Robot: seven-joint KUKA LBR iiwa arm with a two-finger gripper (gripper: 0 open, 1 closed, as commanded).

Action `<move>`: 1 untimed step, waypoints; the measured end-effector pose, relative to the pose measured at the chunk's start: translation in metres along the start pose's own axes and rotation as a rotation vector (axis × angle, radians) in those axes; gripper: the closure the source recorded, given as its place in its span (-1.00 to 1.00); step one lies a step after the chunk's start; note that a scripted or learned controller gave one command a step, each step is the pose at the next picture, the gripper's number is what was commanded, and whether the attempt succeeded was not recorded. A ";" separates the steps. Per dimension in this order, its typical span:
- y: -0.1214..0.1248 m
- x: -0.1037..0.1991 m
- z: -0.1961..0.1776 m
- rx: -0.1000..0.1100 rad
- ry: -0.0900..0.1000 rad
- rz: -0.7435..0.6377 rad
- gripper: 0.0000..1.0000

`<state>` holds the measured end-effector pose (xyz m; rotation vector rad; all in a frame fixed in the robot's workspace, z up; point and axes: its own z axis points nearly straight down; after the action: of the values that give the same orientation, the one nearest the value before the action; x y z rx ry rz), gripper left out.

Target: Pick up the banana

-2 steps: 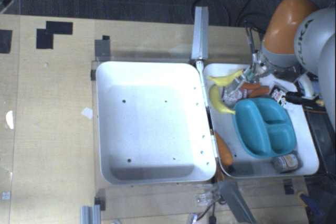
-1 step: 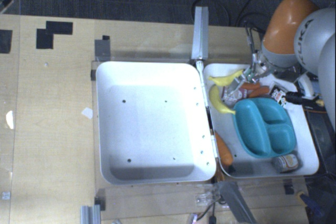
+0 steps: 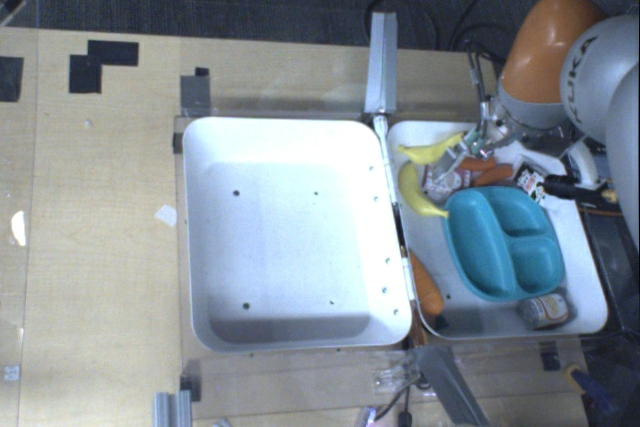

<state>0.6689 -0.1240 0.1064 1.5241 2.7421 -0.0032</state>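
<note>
Now the end effector (image 3: 478, 143) (grip state cannot be told) hovers with the banana (image 3: 412, 189) just left below it.

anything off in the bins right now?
One thing: the carrot sits wedged along the left wall of the right bin, by the divider rather than flat on the floor. The banana is crowded against that same wall, with the blue tray pressed close. Nothing looks spilled or broken.

Right bin (image 3: 590, 310) holds a teal divided tray (image 3: 505, 245) — carrot (image 3: 428, 287) and can (image 3: 545, 311) alongside.
</note>
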 end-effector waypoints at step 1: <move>0.000 0.000 0.000 0.000 0.000 0.000 -1.00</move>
<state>0.6689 -0.1240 0.1064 1.5241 2.7421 -0.0032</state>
